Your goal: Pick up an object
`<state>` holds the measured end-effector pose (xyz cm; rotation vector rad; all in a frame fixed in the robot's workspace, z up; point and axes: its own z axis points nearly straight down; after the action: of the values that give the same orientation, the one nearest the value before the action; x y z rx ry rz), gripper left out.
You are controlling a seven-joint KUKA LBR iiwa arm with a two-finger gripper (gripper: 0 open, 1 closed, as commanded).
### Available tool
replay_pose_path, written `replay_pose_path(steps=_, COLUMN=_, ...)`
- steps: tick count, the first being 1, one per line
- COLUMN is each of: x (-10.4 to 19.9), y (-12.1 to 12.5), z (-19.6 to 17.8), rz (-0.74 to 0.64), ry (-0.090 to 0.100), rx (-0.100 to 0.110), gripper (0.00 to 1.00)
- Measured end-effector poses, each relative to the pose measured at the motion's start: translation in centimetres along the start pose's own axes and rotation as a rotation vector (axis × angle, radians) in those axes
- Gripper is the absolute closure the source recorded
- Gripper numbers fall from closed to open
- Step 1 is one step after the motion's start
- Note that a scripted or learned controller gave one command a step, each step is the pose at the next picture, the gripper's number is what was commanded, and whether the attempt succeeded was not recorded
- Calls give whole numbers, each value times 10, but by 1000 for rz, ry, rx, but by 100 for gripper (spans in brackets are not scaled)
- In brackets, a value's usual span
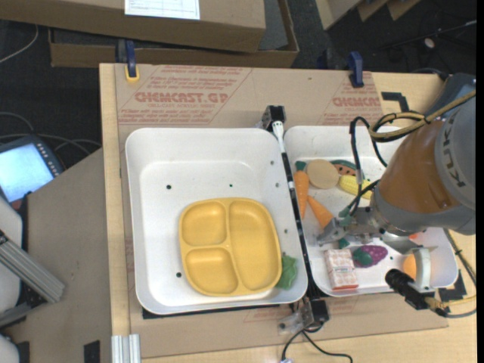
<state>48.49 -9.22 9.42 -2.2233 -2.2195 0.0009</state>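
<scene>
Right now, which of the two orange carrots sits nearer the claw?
The shorter carrot, lying just left of the claw. The longer carrot lies farther up-left, along the right bin's left wall.

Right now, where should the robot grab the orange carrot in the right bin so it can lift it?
Probably around the middle of the carrot, coming straight down from above. It lies flat and long beside the bin's left wall, so the hand would likely do best with its fingers across the narrow width. The thick top end sits close to the round tan piece, so the middle looks less crowded.
</scene>
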Motion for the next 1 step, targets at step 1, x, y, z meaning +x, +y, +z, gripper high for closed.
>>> replay_pose_path(steps=1, x=-1, y=37, z=10, rz=-3, ry=-1, rx=-3, gripper=0)
